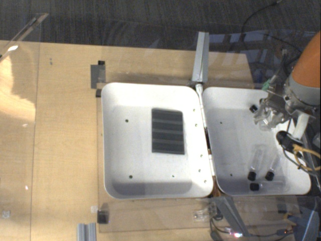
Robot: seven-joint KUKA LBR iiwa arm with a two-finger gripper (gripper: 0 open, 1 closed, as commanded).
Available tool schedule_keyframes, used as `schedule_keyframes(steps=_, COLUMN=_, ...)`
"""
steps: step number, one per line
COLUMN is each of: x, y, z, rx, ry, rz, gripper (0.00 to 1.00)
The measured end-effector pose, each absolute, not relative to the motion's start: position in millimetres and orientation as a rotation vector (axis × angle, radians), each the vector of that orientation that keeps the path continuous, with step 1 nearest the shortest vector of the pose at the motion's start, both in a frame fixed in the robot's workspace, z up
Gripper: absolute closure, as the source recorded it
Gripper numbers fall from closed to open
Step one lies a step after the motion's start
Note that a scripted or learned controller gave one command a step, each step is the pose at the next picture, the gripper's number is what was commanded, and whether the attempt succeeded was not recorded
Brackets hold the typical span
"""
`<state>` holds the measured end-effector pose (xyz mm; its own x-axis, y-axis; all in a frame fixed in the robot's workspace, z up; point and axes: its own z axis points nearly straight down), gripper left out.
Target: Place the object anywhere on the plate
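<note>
My gripper (265, 115) hangs over the vials (262, 165) below me; jaw state unclear. They look light, slick, fragile (grip mid-body). Plate (167, 131) lies left.

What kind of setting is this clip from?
Most likely a robotics lab bench: two white bins side by side on a wooden bench, a robot arm reaching in, and loose cables.

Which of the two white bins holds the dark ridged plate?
The left bin: the dark ridged plate lies flat near its middle. The right bin holds small clear, black-capped objects instead.
</note>
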<state>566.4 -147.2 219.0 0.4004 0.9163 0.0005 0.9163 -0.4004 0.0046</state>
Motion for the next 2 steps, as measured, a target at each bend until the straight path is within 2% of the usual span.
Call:
schedule_keyframes(steps=1, x=614.2, y=-82, z=258, rx=2.685, ry=1.624, rz=0.007, gripper=1.00)
schedule_keyframes(steps=2, x=636.7, y=7, z=227, rx=2.294, ry=2.144, rz=0.005, gripper=1.00)
